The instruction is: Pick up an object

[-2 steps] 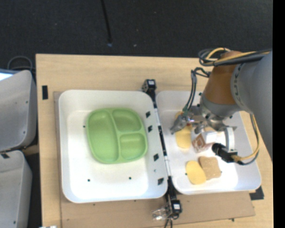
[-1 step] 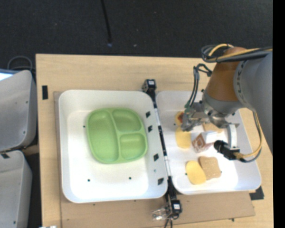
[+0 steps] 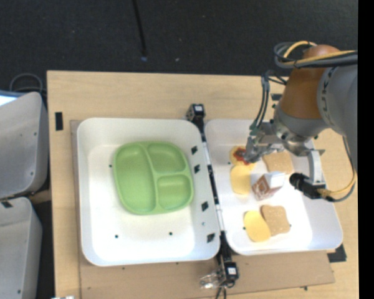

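Gripper (image 3: 250, 149): seen low over the upper left part of the right bin (image 3: 324, 226), reaching in under the grey wrist and orange band. Whether anything is gripped cannot be told; the tool's end is too small and dark to read.

Landmark: the small milk carton (image 3: 267, 185), lying near the middle of the right bin.

Likeliest object: a small red item (image 3: 239, 154), up and left of the carton, just beside the gripper and seemingly touching it on the left. Its long axis cannot be made out.

Other candidates, placed from the carton: a pale yellow piece (image 3: 240, 179) just left, directly below the gripper; a tan slice (image 3: 278, 162) just above, partly under the wrist; a brown slice (image 3: 277, 219) below; a yellow round piece (image 3: 257, 227) below and left, touching the brown slice.

Surface: smooth white bin floor, shallow walls. The divider is near on the gripper's left, so room there is judged tight.

Left bin (image 3: 100, 242): well left of the carton; a green divided tray (image 3: 153, 177) is held in it.
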Controlling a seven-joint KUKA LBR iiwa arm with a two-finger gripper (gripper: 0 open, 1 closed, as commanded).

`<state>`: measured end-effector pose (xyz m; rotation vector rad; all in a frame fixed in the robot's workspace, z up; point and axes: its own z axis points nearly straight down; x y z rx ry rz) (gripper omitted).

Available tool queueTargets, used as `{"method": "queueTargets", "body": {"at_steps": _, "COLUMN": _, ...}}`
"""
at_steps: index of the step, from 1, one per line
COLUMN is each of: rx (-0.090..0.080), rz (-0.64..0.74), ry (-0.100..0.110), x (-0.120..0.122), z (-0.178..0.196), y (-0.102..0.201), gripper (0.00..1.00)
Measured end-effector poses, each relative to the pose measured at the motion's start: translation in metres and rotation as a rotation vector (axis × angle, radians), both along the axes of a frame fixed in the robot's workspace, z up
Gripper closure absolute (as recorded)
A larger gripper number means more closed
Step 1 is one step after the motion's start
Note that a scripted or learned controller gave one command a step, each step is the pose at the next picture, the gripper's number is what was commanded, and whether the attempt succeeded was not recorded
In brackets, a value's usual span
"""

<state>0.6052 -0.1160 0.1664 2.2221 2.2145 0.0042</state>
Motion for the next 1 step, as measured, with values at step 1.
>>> {"method": "queueTargets", "body": {"at_steps": 1, "rx": -0.001, "rz": -0.002, "ry": -0.001, "x": -0.0014, "z": 0.0450, "y": -0.0056, "gripper": 1.00}}
